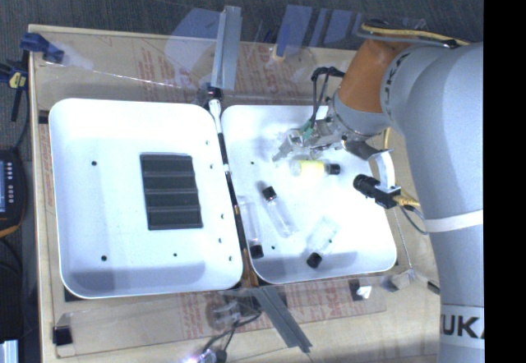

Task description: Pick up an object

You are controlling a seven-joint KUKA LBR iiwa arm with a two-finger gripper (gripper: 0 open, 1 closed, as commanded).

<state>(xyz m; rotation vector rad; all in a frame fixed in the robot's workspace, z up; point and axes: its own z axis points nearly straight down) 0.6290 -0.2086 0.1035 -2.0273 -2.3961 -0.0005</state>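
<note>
Camera view: hand (306, 140), grip state unclear, hovers just above yellow object (311, 165) in right bin (378, 259).

The claw (306, 142) hangs over the right bin (374, 253) among small bottles (278, 209).

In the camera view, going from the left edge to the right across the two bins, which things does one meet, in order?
Left bin → dark ribbed block → divider between the bins → clear bottle with a black cap → yellow object → grey arm.
</note>
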